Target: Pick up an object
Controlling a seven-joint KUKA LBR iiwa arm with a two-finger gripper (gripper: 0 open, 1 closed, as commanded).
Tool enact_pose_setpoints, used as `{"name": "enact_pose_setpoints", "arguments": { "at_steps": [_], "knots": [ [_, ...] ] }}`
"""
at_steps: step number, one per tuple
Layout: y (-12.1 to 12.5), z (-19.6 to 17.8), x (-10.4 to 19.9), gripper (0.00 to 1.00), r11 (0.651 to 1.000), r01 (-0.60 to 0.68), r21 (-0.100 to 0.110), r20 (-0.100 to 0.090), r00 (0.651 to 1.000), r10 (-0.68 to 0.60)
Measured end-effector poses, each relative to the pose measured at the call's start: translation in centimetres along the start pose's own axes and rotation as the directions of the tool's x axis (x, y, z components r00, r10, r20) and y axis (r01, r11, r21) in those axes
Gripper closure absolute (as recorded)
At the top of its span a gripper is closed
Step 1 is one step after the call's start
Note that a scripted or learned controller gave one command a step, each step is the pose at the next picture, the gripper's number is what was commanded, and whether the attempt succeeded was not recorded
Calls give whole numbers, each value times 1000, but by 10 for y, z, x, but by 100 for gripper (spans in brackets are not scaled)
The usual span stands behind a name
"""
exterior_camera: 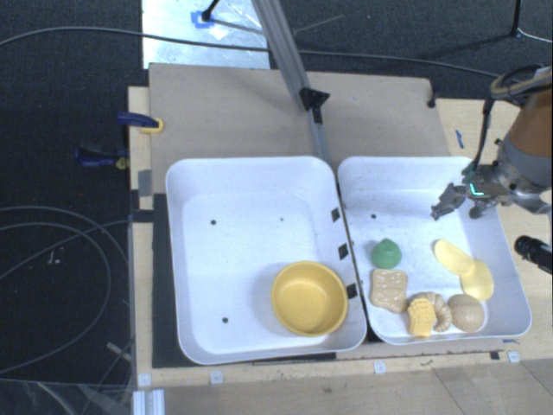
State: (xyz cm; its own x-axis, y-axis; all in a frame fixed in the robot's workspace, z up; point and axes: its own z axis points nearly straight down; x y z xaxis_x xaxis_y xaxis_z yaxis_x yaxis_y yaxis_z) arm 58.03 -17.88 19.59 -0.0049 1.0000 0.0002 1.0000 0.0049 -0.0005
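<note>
The arm (529, 137), grey with an orange band above the wrist, reaches in from the right and ends over the upper right part of the right bin (406, 175). Its gripper (460, 199) hangs above the bin's bare white floor, near the right wall, with a small teal light glowing on its body. The dark fingers (447, 204) are spread apart and have nothing between them.

The objects to pick from lie in the lower half of that bin, well apart from the gripper. A small green rounded piece (386, 252) sits near the left wall. Just below it lies a tan, cracker-like slab (389, 289). To its right a yellow corn cob (422, 316) rests against a pale beige lump (442, 311), and a tan rounded ball (467, 312) sits just beside them toward the bottom right corner. Above the ball a pale yellow, pear-shaped piece (465, 268) lies slanted, its narrow end up and to the left.

The left bin (225, 180) holds a yellow bowl (309, 297), upright, in its lower right corner. Both bins rest side by side on a brown tabletop (233, 111), and a grey pole (285, 50) slants down from the top edge to a black clamp (314, 99) above the seam between the bins
</note>
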Motion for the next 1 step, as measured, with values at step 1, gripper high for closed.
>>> {"name": "enact_pose_setpoints", "arguments": {
  "at_steps": [1],
  "knots": [
    [0, 0, 0, 0, 1000, 0, -1, 0, 1000, 0]
  ]
}}
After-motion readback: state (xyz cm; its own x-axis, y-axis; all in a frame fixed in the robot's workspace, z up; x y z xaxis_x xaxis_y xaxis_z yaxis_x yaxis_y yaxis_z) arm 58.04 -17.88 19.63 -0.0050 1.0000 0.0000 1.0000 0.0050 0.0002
